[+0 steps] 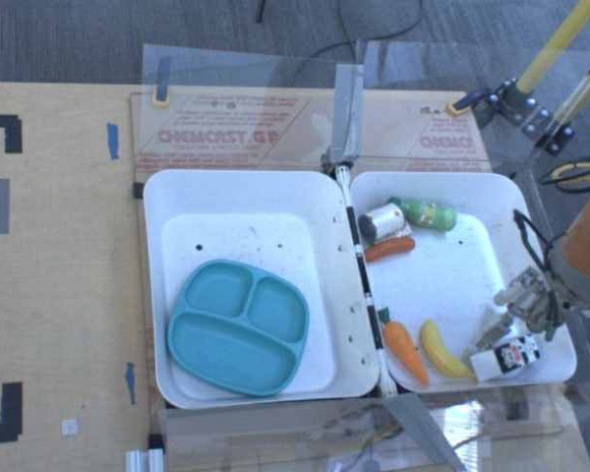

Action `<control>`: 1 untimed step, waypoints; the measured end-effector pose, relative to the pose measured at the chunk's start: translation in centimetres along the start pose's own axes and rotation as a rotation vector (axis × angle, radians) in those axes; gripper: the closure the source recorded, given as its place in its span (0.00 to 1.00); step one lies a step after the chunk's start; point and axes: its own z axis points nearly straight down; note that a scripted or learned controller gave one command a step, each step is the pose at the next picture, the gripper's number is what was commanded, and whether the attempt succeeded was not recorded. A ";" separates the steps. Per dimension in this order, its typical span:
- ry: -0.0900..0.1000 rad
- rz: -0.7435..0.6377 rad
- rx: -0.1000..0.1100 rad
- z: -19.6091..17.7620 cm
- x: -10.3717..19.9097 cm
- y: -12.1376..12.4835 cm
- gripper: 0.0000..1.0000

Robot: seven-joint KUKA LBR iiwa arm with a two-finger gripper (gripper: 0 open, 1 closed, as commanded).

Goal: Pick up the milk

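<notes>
The milk carton [507, 356] lies on its side in the right bin's [442, 190] lower right corner, long axis roughly left-right, just below the gripper [523, 308], whose finger state cannot be told.

Teal plate [238, 328], yellow banana [442, 351], white-and-black milk [508, 357].

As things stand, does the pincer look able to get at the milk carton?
Probably yes. The pincer hangs just above the milk carton in the right bin's near right corner. The banana lies to its left, apart, though the bin wall sits close.
</notes>
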 end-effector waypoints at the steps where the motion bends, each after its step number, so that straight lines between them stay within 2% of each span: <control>1: 0.016 0.125 0.009 -7.3 -6.8 4.8 0.00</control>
